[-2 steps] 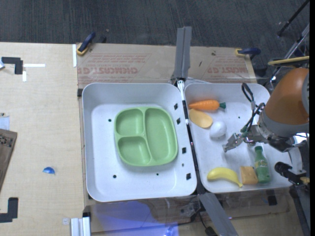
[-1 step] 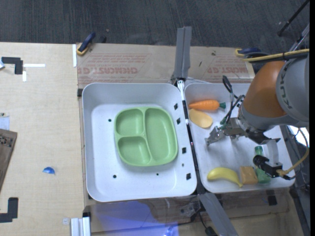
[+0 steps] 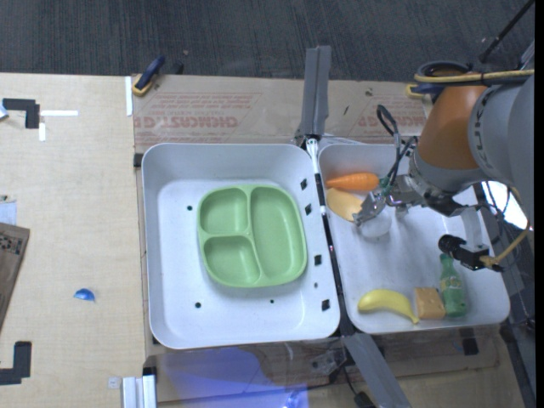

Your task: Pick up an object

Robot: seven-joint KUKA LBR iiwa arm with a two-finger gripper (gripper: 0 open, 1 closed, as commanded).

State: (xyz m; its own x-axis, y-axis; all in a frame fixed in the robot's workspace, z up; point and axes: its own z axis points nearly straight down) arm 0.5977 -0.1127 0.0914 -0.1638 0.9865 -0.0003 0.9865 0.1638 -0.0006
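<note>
In the right bin (image 3: 399, 266) lie an orange carrot (image 3: 351, 181), a pale yellow wedge (image 3: 342, 203) just below it, a yellow banana (image 3: 387, 303), a tan bread piece (image 3: 429, 303) and a green bottle (image 3: 452, 291). My gripper (image 3: 371, 214) hangs low over the bin's upper left part, right beside the yellow wedge and just below the carrot's right end. Nothing shows between its fingers.
The left bin (image 3: 170, 228) holds a green divided plate (image 3: 252, 234). A grey divider post (image 3: 315, 92) stands between the bins at the back. A cardboard sheet (image 3: 221, 109) lies behind the bins. The arm's grey and orange body (image 3: 463, 134) covers the right bin's upper right corner.
</note>
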